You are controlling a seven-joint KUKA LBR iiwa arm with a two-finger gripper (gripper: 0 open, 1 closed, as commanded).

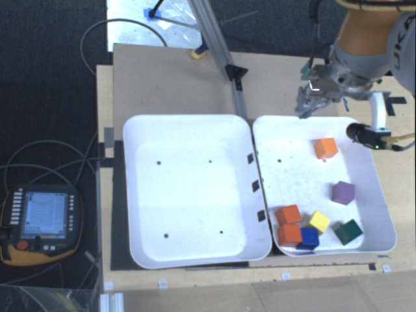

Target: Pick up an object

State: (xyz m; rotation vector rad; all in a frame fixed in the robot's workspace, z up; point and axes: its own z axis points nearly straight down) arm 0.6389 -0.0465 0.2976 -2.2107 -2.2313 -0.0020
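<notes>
My gripper (307, 104) hangs over the far rim of the right bin (292, 174), near its back left part, with nothing seen in it. An orange cube (325, 148) lies just below and to the right of it. A purple cube (343, 192) sits further toward the front. At the bin's front edge cluster two orange cubes (288, 214) (290, 234), a yellow cube (319, 221), a blue cube (309, 237) and a green cube (349, 231).
The left bin (188, 187) adjoins the right one. A slanted metal pole (214, 38) crosses the bench behind the bins. A black device (365, 134) juts over the right bin's far right rim. A teach pendant (40, 223) lies off the bench, left.
</notes>
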